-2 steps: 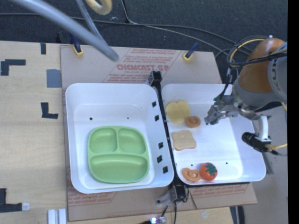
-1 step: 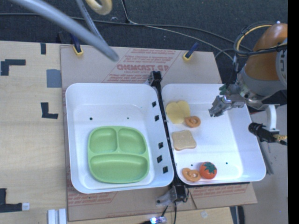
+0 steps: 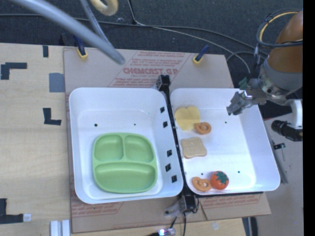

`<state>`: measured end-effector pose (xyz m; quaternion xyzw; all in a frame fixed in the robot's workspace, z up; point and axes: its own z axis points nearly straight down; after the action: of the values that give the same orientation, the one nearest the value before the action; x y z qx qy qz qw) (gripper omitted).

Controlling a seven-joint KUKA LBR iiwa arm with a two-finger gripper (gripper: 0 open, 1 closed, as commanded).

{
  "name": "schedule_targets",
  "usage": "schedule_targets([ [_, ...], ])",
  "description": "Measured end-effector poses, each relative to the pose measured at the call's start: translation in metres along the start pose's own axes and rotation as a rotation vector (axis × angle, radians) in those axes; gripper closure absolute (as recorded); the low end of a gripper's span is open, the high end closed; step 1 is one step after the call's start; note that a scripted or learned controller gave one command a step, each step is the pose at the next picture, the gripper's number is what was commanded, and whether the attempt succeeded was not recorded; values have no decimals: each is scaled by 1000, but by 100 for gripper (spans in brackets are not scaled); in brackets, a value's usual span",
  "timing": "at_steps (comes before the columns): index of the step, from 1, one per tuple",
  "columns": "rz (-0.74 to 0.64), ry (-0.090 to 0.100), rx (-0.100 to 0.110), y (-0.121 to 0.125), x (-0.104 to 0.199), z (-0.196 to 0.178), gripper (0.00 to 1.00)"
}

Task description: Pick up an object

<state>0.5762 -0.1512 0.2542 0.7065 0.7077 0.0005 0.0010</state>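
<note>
Right bin (image 3: 246, 151), gripper (image 3: 236, 104) blurred above

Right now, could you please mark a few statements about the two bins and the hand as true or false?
1. The green plate lies in the left bin. True.
2. The tomato sits on the green plate. False: it lies in the right bin, near its front edge.
3. The hand holds the bread slice. False: the slice lies on the bin floor, apart from it.
4. The yellow slice lies behind the bread slice. True.
</note>
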Motion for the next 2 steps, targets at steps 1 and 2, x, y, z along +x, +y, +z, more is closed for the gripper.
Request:
schedule_targets([
  [1, -3, 1, 4, -6, 48, 14, 100],
  [2, -3, 1, 4, -19, 89, 16, 100],
])
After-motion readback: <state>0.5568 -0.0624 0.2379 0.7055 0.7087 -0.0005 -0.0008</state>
